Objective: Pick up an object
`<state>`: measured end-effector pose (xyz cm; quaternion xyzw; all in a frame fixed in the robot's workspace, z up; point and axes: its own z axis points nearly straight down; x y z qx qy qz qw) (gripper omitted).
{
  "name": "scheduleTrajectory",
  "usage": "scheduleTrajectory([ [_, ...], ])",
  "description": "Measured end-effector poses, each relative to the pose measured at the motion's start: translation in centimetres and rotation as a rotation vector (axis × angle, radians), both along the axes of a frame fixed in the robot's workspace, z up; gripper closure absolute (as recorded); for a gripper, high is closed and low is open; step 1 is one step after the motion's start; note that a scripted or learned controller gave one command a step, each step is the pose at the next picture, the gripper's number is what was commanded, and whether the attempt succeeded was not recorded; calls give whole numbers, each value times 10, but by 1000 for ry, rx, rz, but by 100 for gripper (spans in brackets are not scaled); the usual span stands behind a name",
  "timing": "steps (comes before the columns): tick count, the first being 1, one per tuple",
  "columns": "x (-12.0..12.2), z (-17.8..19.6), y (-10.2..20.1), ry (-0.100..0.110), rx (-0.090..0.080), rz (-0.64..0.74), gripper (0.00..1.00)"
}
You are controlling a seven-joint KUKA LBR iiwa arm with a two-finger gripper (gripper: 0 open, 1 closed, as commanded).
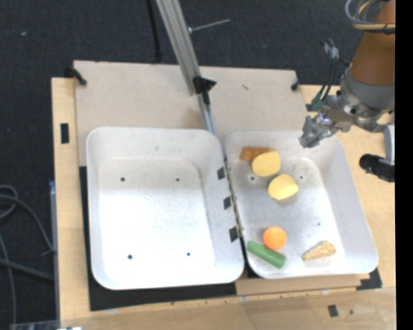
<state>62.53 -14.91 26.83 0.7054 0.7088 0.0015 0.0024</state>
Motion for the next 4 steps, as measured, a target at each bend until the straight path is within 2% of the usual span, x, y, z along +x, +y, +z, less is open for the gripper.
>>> scheduleTrajectory([
  [1, -13, -14, 50, 6, 1, 0, 100],
  [4, -50, -39, 192, 6, 2, 2, 100],
])
